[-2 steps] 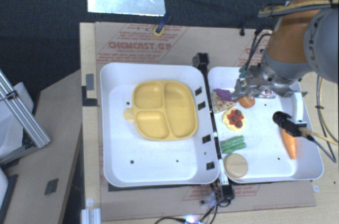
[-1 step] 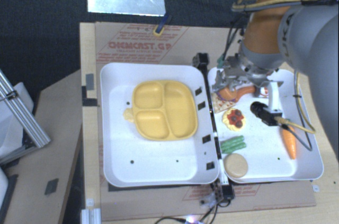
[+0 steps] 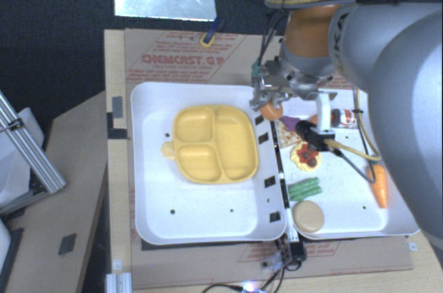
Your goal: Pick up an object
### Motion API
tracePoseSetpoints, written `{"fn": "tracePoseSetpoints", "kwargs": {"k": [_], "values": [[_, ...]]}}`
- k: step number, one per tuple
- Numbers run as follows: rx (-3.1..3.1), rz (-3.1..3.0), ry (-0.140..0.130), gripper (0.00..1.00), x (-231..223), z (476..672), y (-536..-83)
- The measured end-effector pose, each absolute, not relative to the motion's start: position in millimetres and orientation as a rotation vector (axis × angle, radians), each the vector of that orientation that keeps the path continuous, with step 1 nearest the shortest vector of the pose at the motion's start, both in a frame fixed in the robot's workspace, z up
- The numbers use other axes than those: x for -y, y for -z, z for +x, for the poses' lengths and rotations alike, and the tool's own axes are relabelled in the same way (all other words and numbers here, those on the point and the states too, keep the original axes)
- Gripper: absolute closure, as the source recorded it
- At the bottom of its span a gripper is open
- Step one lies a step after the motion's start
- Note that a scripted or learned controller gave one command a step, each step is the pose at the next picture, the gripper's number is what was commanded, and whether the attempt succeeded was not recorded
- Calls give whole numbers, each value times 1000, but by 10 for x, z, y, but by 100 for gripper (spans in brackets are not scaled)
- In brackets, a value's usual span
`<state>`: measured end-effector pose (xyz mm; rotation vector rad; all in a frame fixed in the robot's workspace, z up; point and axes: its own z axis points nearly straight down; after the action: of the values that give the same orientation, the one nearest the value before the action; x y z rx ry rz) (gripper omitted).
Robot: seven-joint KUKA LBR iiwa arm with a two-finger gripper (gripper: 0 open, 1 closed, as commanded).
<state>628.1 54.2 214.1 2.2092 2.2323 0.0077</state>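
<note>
Camera view looks down on a grey arm point(image 3: 394, 70) with an orange band point(image 3: 320, 7) that reaches in from the right and covers the far right part of the bench. Below it sit two shallow white bins side by side: the left bin point(image 3: 152, 208) and the right bin point(image 3: 346, 208), touching along their shared edge. A yellow divided plate point(image 3: 211, 144) lies in the middle of the left bin, slightly toward its far edge. The gripper point(image 3: 271, 99) hangs over the shared edge near the bins' far corners; how far it is open cannot be told, and an orange-red object point(image 3: 273, 111) lies right under it, though whether that is gripped cannot be told either. In the right bin, a round tan cookie point(image 3: 309, 215) rests at the near left corner, green beans point(image 3: 303, 188) lie just beyond it, a pizza slice point(image 3: 305, 156) lies further in, a carrot point(image 3: 379, 186) lies near the right edge, and a small can point(image 3: 344, 118) sits toward the far edge.
</note>
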Motion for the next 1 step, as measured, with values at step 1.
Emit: {"fn": "tracePoseSetpoints", "kwargs": {"k": [1], "values": [[-2229,2212,-5,100,-834,6359,-2248]]}}
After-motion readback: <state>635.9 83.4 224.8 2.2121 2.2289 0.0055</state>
